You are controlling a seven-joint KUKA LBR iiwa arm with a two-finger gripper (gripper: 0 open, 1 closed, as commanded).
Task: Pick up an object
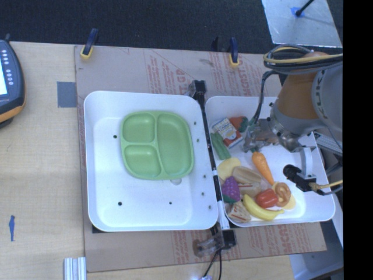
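Camera view is giving you the bench from above, so start at the far left, where a handheld pendant (8,77) is lying at the frame's edge. Moving right, the left bin (102,214) is holding a green divided plate (157,144) in its upper middle, with nothing else of the task in it.

Across the divider, the right bin (317,214) is carrying all the toy food. A small carton (227,130) is sitting near its upper left, with a green vegetable (220,146) just below and left of it. Lower down, purple grapes (231,188) are crowding against a yellow piece and a tan piece, a banana (260,210) is curving along the bottom, and a red tomato (267,198) is resting just above it. A carrot (263,167) is lying tilted near the bin's middle.

Above that carrot, the gripper (260,137) is hanging low over the bin's upper middle, under the arm's orange band at the right of the frame. From this angle you cannot tell how its jaws are standing, and nothing is showing between them. The carrot and the carton are the nearest things to it.

By my judgement, the pick is not yet made: every object is lying in the bin, so the closing and the lift are both left to do.
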